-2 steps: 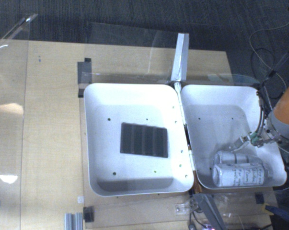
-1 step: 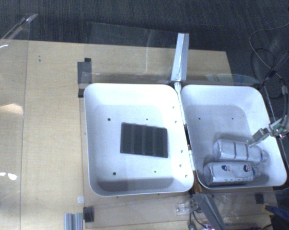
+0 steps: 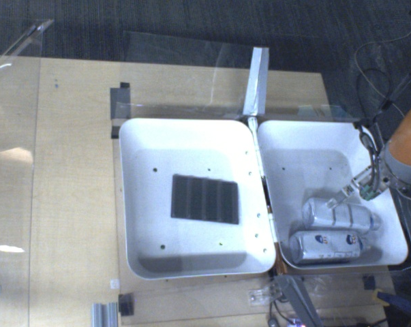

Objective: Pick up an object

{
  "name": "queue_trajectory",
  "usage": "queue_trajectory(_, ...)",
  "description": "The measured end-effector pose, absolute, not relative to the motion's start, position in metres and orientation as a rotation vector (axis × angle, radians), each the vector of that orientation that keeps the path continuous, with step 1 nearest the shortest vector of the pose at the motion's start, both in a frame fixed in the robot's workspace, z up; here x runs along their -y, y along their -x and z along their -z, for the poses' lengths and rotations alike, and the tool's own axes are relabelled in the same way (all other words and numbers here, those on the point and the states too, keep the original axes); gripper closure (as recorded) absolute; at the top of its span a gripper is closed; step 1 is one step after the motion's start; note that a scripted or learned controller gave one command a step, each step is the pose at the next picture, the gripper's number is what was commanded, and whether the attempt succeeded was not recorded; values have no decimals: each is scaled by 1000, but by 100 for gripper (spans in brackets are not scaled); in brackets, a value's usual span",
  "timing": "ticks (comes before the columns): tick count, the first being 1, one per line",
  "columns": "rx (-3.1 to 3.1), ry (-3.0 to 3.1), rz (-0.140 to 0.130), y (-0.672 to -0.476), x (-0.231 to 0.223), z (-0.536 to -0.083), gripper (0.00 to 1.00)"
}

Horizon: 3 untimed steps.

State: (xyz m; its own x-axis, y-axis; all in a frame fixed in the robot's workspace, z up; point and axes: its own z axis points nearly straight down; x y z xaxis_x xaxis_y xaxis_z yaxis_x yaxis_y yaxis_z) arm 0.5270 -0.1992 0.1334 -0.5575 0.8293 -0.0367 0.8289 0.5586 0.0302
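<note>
Arm reaches from the right, gripper (image 3: 355, 189), grip state unclear, over two cans (image 3: 338, 215) lying lengthwise left-right.

orange arm (image 3: 408, 142), metal end effector (image 3: 366, 184)

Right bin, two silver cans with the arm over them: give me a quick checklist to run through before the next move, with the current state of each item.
1. Targets present: two silver cans lie on their sides in the right bin, the upper can and the lower can. Ok.
2. Gripper near a target: it sits just above the upper can's right part. Ok.
3. Jaws open or shut: cannot tell.
4. Can held: nothing visibly between the jaws. Not ok.
5. Cans apart: they lie side by side, very close or touching, so a grasp may nudge the other. Not ok.
6. Left bin: holds a dark ribbed rectangular pad, away from the arm. Ok.
</note>
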Motion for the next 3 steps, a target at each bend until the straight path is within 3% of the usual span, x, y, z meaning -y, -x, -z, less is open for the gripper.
queue_trajectory(1, -2734, -1449, -24, -529, 196, -145, 100)
queue_trajectory(2, -2730, -1447, -25, -530, 196, -146, 0)
queue_trajectory(3, -2781, -1289, -25, -533, 188, -135, 0)
